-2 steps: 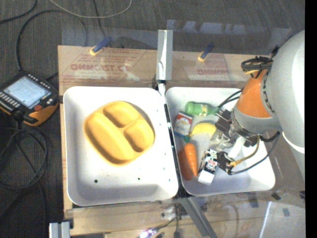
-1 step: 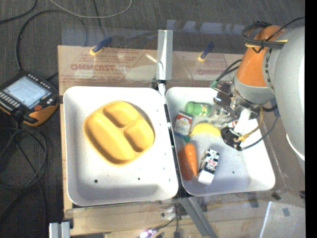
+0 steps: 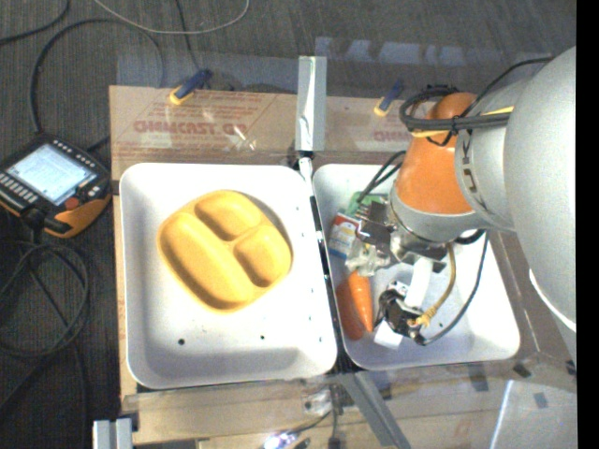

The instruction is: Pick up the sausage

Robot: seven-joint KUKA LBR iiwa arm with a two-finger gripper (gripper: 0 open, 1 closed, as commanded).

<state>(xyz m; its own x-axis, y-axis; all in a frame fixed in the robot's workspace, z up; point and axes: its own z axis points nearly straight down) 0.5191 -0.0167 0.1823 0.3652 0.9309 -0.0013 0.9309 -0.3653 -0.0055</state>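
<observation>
An orange-red, stubby sausage lies flat, lengthwise close along the left wall of my bench's right bin.

- We look down on the bench at a slant, from near.
- Left bin at 9 o'clock, right bin at 4; the arm enters from 3.

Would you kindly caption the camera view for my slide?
Gripper over the right bin near the sausage; yellow divided plate in the left bin.

A yellow three-part plate lies in the left white bin.
</observation>
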